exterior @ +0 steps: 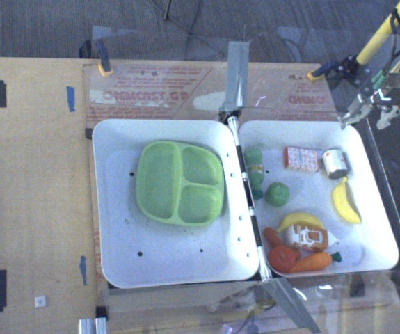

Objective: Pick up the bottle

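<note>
Against the left wall of the right bin, just beside the divider, lies the green bottle, lengthwise along that wall, with a green ball near its lower end. The gripper hovers off the bin's upper right corner, well apart from the bottle; whether its fingers are spread or closed cannot be told. A descent would likely need room beside the wall.

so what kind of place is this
Probably a robot lab test bench: two white bins on taped board, toy food like a banana and carrot, cables on carpet.
</note>
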You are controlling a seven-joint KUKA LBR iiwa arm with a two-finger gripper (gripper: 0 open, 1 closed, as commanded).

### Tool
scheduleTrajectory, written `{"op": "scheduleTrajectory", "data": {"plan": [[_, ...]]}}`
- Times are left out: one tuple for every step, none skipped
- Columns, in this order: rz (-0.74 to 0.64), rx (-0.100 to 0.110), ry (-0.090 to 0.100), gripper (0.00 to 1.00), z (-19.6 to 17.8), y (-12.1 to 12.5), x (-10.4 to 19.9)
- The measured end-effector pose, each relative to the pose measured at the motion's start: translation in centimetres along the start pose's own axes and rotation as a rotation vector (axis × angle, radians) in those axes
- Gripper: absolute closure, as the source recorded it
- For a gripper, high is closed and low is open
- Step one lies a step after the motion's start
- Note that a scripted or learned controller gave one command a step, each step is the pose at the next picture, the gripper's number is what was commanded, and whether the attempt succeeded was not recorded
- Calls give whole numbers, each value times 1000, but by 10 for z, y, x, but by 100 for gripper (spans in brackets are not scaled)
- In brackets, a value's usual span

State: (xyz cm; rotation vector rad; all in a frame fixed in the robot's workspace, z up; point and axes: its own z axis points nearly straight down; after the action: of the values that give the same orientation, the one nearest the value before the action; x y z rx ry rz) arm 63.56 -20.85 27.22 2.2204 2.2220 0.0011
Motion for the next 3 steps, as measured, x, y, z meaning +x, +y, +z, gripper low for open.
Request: {"op": "scheduleTrajectory", "data": {"plan": [[210,-3,-2,0,177,-49,22],[447,-6,1,0,183,-64,106],[449,-8,-3,100,173,-64,104]]}}
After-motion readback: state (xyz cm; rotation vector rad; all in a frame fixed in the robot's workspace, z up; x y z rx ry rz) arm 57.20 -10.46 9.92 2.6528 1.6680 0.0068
